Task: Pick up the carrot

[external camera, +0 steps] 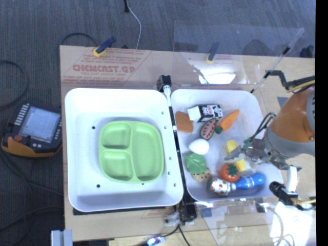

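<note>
Orange carrot [229, 119] lies in the right white bin [254, 102], up-left of and well apart from the gripper [249, 148], whose grasp state cannot be determined.

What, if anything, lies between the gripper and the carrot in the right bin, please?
Nothing visible blocks it. The gripper sits by the bin's right side, with the carrot up and to its left across bare floor. The yellow corn piece lies beside the gripper, below that line.

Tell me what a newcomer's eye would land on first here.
The bright green divided plate sits alone in the left bin. The right bin holds a crowd of toy food, with the orange carrot near its far side. The gripper hangs at that bin's right side, near a yellow piece.
</note>
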You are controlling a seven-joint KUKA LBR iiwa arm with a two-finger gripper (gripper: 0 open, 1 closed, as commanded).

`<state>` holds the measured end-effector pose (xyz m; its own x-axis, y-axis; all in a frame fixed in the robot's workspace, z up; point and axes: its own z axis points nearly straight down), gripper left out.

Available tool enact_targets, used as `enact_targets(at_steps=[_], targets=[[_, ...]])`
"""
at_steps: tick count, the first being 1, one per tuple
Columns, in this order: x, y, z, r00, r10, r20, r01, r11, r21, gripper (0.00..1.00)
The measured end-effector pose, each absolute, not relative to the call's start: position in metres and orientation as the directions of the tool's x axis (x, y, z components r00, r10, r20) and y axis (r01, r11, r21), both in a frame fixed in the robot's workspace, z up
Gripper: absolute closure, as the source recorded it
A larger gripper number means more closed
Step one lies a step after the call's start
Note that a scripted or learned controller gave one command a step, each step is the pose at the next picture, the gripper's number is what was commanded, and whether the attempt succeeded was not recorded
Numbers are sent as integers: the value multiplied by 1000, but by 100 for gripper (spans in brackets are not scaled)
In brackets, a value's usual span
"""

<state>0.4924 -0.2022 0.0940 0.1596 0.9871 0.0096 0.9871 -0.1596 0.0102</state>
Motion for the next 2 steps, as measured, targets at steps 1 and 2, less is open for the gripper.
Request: enact_targets(at_steps=[1, 2], targets=[[557, -213, 202, 75, 997, -7, 997, -75, 14, 0], [583, -202, 128, 490, 872, -4, 872, -490, -8, 0]])
